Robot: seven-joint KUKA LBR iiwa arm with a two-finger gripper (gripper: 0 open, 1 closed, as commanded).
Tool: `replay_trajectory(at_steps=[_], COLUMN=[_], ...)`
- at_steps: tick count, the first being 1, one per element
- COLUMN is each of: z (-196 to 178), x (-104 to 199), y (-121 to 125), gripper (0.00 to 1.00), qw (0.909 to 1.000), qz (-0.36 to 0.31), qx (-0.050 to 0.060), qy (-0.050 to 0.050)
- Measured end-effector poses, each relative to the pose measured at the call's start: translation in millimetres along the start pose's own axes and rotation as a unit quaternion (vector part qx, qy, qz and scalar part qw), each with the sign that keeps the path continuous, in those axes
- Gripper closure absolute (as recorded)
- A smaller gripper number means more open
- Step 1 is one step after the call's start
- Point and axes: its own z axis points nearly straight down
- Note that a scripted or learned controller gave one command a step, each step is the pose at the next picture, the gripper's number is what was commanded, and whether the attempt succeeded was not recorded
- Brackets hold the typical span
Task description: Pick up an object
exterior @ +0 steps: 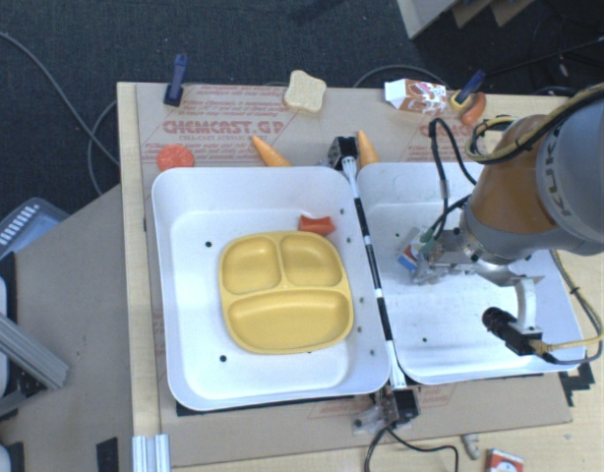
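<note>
Two shallow white bins side by side on the bench; clock directions are read on the view, 12 at its top edge. Left bin [184, 347]: yellow divided plate [282, 318] at centre, nothing on it, and a small orange piece [317, 224] on the floor just off the plate's 1 o'clock rim. Right bin [450, 347]: mostly bare floor. Arm enters from 3 o'clock, and the gripper [426, 261] is low over the bin's 10 o'clock quarter. Whether it is spread or pressed together I cannot tell: the wrist and cabling cover it from this slant. Likeliest target is a small blue-and-red item [408, 258] on the bin floor. It shows at the gripper's 9 o'clock edge, touching or just beside it, between the gripper and the wall the two bins share. It is too small to read a long axis, and I cannot say whether it sits within the grip or only against its outer side. Judgement: the pick turns on that offset. If the item lies outside, toward 9 o'clock, closing would catch nothing or nudge it toward the wall, so a slight shift toward 9 o'clock looks necessary before closing. Outside the bins, at 12 o'clock on the bench: toast slice [305, 90] and carrot [270, 151], both well apart from the arm.
</note>
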Motion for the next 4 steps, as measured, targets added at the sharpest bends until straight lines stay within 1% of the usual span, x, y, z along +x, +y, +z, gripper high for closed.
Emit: replay_trajectory(at_steps=[1,2,3,4], z=[0,10,0,-91], x=[0,-6,-6,70], y=[0,45,45,12], gripper=[0.0,0.0,1.0,1.0], qw=[1.0,1.0,1.0,1.0], qz=[0.0,-0.001,-0.001,-0.001], qx=[0.0,-0.001,-0.002,0.0], qy=[0.0,-0.001,-0.001,0.0])
